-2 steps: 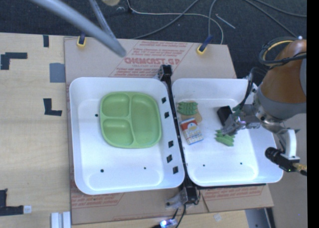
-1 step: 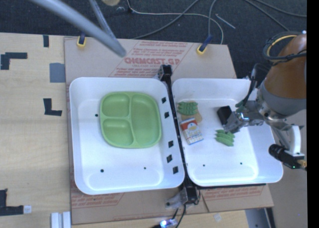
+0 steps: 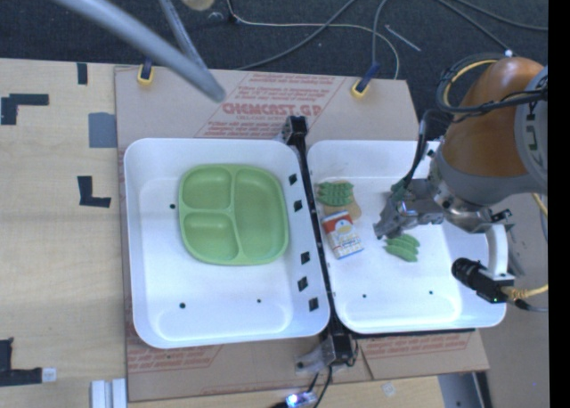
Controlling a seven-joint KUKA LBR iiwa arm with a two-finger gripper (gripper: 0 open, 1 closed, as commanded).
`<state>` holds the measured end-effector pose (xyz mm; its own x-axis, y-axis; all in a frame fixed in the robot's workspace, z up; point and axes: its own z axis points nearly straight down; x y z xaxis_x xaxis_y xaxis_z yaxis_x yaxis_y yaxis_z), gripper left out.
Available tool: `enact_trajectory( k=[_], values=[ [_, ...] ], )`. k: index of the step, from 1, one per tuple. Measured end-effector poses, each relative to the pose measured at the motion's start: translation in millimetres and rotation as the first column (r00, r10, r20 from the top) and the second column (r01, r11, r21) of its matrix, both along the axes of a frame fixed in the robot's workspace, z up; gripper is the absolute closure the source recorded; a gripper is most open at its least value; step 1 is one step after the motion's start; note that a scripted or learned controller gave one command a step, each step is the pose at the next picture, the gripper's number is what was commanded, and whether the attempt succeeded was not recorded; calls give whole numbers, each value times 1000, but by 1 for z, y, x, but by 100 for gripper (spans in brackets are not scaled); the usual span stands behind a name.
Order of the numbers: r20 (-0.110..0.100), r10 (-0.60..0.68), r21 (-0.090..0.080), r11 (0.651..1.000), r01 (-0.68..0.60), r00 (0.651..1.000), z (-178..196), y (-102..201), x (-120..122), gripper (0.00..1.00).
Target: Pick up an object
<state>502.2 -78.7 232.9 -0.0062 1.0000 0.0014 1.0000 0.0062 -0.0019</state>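
A brown cardboard sheet (image 3: 267,99) is lying on the wooden bench (image 3: 53,219), with two white bins (image 3: 142,246) sitting on the sheet.

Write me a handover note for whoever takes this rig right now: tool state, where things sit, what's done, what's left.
Tool: low in the right bin, just above the green toy; grip state unclear.
Right bin also holds a green ridged item and a small red-and-white carton, close together near the divider.
Left bin: green divided plate.
Done: nothing visibly lifted.
Left: grasp and raise one object.
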Motion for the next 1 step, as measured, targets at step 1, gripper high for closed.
enact_trajectory(
  k=[1],
  values=[
    [-3,0,0,1000,0,1000,-12,59,9,100]
  ],
)
